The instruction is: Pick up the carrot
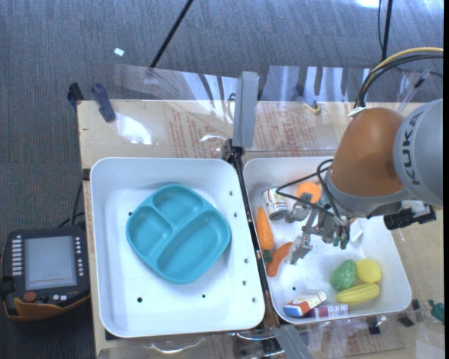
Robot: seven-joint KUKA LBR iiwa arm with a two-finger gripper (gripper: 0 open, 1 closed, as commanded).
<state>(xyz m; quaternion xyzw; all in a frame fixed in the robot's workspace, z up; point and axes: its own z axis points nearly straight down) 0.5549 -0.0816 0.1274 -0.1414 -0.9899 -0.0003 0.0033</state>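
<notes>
The carrot [263,229] is a long orange piece lying along the left wall of the right bin [393,239], pointing away from the camera. A shorter red-orange piece [279,258] lies slanted just below it. My gripper [318,238] hangs over the middle of the right bin, a little right of the carrot and apart from it. Its dark fingers [301,247] look open, and nothing is between them. The orange band and grey wrist hide part of the bin's far right.
A silver can [277,203] and a small orange item [309,191] lie behind the gripper. A green item [343,274], a lemon [369,270], a banana [358,294] and a small box [307,304] crowd the near right. A blue divided plate [178,232] lies in the left bin [108,200].
</notes>
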